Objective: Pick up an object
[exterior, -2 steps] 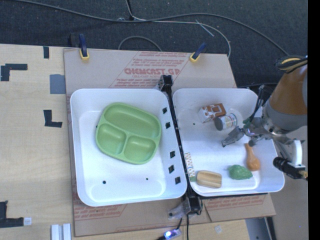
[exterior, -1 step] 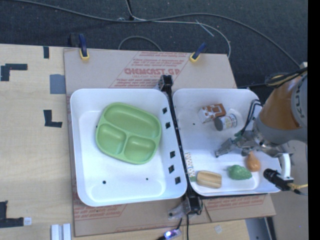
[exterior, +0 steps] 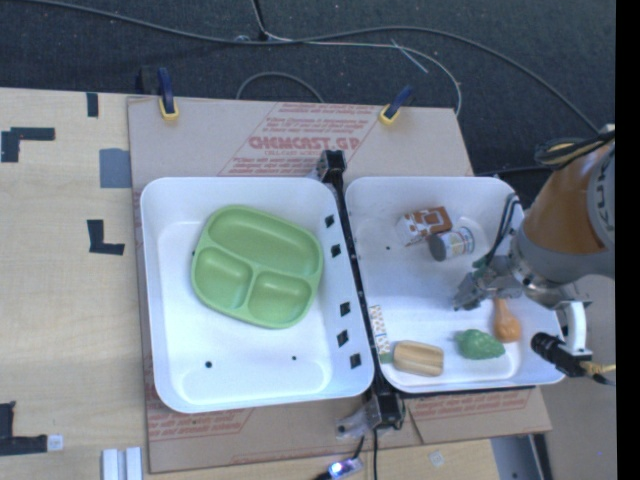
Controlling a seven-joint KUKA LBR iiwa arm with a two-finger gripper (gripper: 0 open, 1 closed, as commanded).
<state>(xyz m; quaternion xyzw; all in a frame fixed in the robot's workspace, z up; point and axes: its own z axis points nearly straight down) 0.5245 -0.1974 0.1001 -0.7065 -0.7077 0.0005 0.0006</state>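
Orange, carrot-like, the toy [exterior: 506, 322] lies at the right bin's [exterior: 400, 193] right wall, just beside the gripper [exterior: 473, 294]; whether its jaws are spread I cannot tell. Near it lie a green lump [exterior: 480, 344], a bread roll [exterior: 418, 357], a small bottle [exterior: 440, 232]. The left bin [exterior: 165, 298] holds a green divided plate [exterior: 258, 266].

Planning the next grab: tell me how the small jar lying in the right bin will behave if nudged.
The jar lies on its side and looks round, so it would probably roll. It seems small and likely light, so it may skid toward the carton touching it.
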